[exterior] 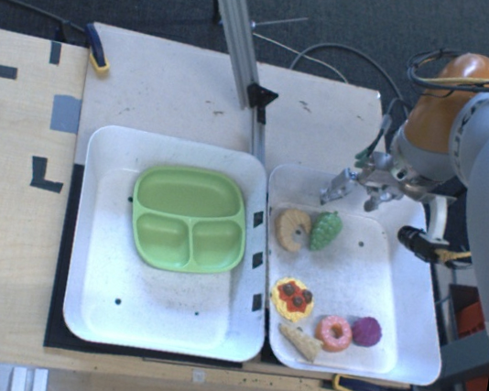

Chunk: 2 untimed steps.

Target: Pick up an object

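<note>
The end effector [354, 197] hangs over the far edge of the right bin [414, 293], its two fingers spread apart with nothing between them; one fingertip [328, 195] reaches toward the bin's far-left corner and the other sits near the far wall.

Places below are given relative to the green broccoli [325, 230], the nearest thing to the end effector. It lies in the far-left part of the right bin, just below the end effector and apart from it. Its long axis runs roughly far-to-near, tilted a little, with the narrower top end pointing toward the end effector and the fuller end toward the near side.

Touching the broccoli on its left is a tan bagel [292, 229], lying flat with its hole facing up. Toward the near side of the broccoli, well apart, lies a round pizza [292, 298] with red spots. Nearer still is a pink donut [333, 332], with a purple ball [367, 331] just beside it on the right and a tan wedge [300, 341] on its left; the wedge's long axis runs diagonally, its tip pointing toward the pizza.

Far to the left of the broccoli, in the left bin [90, 285], a green tray [189, 219] with three compartments lies flat.
</note>
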Tool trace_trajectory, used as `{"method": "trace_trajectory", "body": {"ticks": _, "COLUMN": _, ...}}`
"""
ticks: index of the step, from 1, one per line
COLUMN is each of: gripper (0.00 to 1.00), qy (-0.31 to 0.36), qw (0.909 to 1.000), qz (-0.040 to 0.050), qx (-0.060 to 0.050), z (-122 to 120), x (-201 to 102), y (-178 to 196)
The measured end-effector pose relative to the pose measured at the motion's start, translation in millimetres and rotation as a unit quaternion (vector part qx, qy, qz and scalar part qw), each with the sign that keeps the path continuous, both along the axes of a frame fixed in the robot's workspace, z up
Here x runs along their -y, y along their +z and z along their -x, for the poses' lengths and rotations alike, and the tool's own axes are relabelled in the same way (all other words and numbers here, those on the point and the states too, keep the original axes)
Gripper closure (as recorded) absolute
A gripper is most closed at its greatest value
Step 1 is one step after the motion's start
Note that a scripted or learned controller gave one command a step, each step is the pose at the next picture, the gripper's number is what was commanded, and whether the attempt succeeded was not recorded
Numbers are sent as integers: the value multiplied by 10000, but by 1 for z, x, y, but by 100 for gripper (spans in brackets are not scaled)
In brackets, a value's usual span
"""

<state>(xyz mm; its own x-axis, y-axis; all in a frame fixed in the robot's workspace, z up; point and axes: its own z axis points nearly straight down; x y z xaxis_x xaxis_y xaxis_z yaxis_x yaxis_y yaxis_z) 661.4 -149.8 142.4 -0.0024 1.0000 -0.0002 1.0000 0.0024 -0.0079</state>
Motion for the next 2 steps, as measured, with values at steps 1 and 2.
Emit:
{"method": "trace_trajectory", "body": {"ticks": 1, "gripper": 0, "qy": 0, "qw": 10000, "qz": 1, "qx": 4, "z": 2, "x": -1, "y": -55}}
{"method": "trace_trajectory", "body": {"ticks": 2, "gripper": 100, "qy": 11, "qw": 10000, "qz": 7, "qx": 29, "z": 0, "x": -2, "y": -41}}
